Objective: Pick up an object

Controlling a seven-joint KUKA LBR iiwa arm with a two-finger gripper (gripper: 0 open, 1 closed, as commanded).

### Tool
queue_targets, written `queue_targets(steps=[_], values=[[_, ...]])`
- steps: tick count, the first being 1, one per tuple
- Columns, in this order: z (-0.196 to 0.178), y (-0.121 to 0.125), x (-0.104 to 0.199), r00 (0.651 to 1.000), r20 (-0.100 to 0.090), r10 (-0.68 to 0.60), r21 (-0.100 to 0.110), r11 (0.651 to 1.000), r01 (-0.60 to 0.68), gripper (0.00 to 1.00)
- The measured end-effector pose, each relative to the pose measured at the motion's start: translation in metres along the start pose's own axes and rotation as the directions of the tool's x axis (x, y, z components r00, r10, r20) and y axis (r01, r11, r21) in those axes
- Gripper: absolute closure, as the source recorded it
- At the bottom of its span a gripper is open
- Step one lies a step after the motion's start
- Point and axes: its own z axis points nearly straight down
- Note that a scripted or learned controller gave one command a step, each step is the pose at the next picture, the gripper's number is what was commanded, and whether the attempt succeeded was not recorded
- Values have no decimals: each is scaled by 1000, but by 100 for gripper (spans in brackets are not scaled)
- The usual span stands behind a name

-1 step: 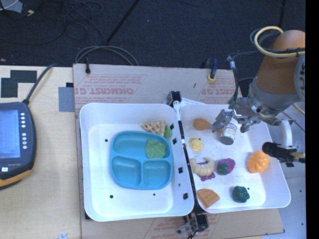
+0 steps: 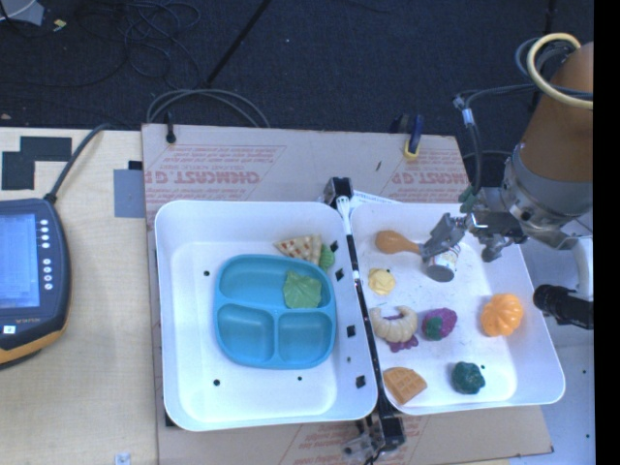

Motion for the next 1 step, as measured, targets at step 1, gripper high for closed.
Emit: queue_targets(steps=[1], values=[[-5,2,-2,1000,1,2,6,1000,-2,100]])
